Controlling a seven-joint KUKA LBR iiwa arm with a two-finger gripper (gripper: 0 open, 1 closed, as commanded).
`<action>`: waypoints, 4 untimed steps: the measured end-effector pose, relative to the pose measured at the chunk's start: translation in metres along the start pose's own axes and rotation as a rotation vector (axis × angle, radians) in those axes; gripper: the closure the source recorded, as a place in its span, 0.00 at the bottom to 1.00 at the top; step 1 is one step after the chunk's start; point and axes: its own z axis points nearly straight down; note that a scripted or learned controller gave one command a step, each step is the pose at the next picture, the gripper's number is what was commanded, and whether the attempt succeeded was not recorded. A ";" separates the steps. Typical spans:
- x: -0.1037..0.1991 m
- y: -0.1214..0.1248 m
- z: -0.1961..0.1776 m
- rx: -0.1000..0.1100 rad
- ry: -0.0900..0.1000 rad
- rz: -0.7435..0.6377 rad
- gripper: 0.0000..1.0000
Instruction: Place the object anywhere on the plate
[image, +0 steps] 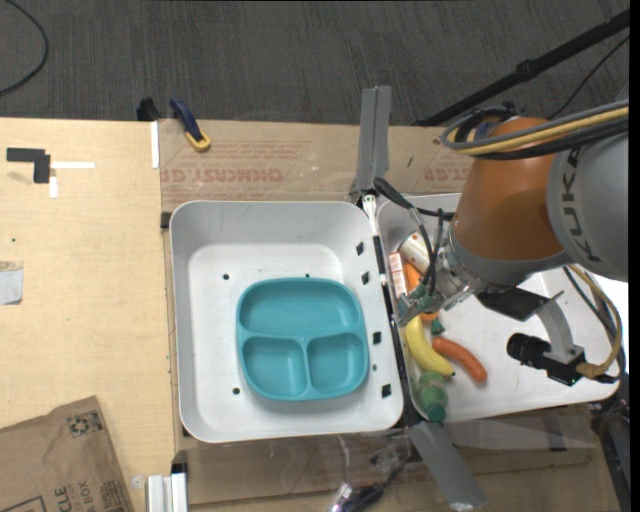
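Two white bins sit side by side on the bench (80, 300): the left bin (200, 330) holds one teal plate (300, 338) with three compartments, and the right bin (520, 385) holds a small cluster of toy foods. Nearest the camera's lower edge of that cluster lies one green piece (433, 395), then one yellow banana (424, 349) just above it, with one orange carrot-like piece (464, 359) at about 3 o'clock from the banana. The gripper (425, 297) hangs over the left part of the right bin, just beyond the banana's upper end at roughly 12 o'clock from it; whether its fingers are spread or closed cannot be made out, as the arm's bulk and cables cover them. A red-and-white packet (397, 272) lies against the wall at the gripper's 10 o'clock. The plate lies at 9 o'clock from the gripper, across the two adjoining bin walls, with bare white floor all around it.
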 end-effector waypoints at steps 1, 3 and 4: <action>0.024 -0.014 0.026 0.002 0.001 0.180 1.00; 0.052 0.001 0.026 0.001 -0.001 0.406 1.00; 0.048 0.032 0.026 0.002 -0.002 0.327 1.00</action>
